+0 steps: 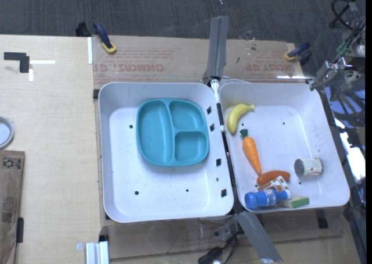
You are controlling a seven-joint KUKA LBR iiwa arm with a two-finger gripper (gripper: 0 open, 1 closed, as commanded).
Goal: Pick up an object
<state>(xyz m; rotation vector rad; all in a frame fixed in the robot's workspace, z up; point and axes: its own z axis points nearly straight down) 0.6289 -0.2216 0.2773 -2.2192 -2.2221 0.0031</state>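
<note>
Left bin [110, 158]: it holds a blue plate [172, 132] with three parts. Nothing lies on the plate.

Right bin [325, 141]: this is where the small things are, so the thing to pick up will come from here.

Banana [238, 116]: yellow, near the top left corner of the right bin.

Carrot [251, 152]: orange with a green top, just below the banana, lying at a slant.

Cup [308, 167]: small and pale, on its side, near the right wall of the bin.

Hot dog [273, 177]: an orange-red one, just below the tip of the carrot.

Bottle [265, 198]: blue, on its side, near the front wall.

Sponge [299, 202]: a small yellow-green block just beside the bottle. I am only guessing it is a sponge.

Arm: some metal parts and wires [343, 62] show at the top right, outside the bin. I cannot pick out the hand there, so I cannot tell if it is spread or pressed together.

Done so far: nothing, I think. Every thing lies flat in the bin and nothing is lifted.

Left to do: all of it. The arm must come over the right bin, go down on one thing, pinch it and lift it.

Worktop [46, 106]: pale wood to the left of the bins.
</note>
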